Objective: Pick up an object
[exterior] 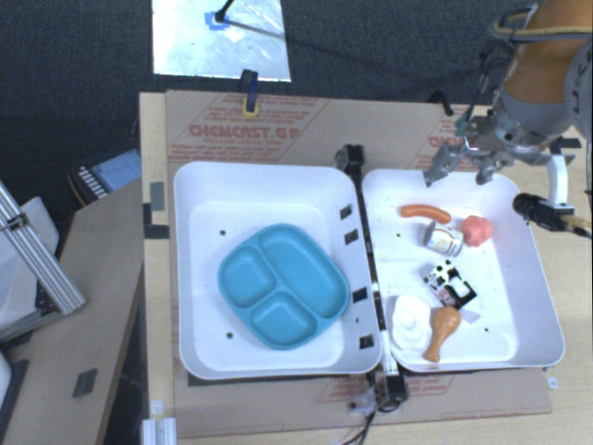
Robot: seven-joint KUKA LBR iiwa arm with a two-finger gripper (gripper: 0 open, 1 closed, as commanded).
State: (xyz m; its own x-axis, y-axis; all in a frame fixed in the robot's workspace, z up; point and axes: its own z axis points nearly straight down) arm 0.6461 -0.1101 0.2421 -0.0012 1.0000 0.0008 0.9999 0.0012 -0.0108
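Even, soft light is washing the bench; the white bins [278,179] are glaring slightly. A foil sheet [220,26] at far left is reflecting brightly. Detail is looking soft and grainy throughout.

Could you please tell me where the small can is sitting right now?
The small can lies on its side in the right bin, just below the orange sausage and immediately left of the pink ball.
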